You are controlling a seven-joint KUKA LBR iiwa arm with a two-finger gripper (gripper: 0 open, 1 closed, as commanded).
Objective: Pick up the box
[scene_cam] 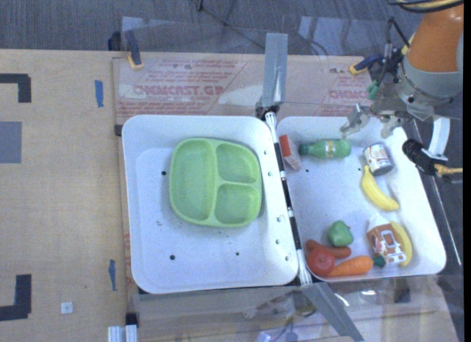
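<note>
Nothing lifted yet: metal two-finger end effector (358,119), spread and holding nothing, hangs well above-left of the small orange-and-white carton box (385,243).

One fixed overhead camera looks slantwise down on both bins (140,186), seemingly from moderate height.

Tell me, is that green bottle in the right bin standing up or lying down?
Lying down. The green bottle rests on its side near the right bin's far edge, its length stretched across the floor, its narrow end toward the divider.
</note>
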